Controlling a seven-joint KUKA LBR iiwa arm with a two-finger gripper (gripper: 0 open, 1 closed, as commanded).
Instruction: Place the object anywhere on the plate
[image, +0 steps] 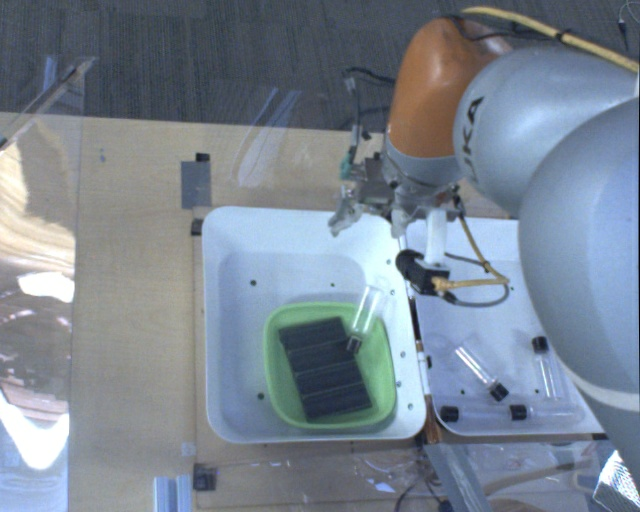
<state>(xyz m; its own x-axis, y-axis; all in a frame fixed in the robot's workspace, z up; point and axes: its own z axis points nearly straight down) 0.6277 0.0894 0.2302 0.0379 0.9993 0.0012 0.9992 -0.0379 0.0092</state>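
A clear plastic tube with a black cap (364, 314) lies tilted across the upper right rim of the green plate (276, 340), its capped end pointing down onto the plate. A dark ribbed block (324, 368) lies on the plate beside it. The plate sits in the left white bin (226, 300). My gripper (368, 220) hangs above that bin's far right corner, well above the tube and apart from it. Its fingers look spread, with nothing between them.
The right bin (480, 240) holds several clear tubes with black caps, such as one (476, 366) near its middle and one (543, 372) at the right. A black fitting with a yellow cable (440, 285) hangs over the wall between the bins. The arm's big grey body covers the right side.
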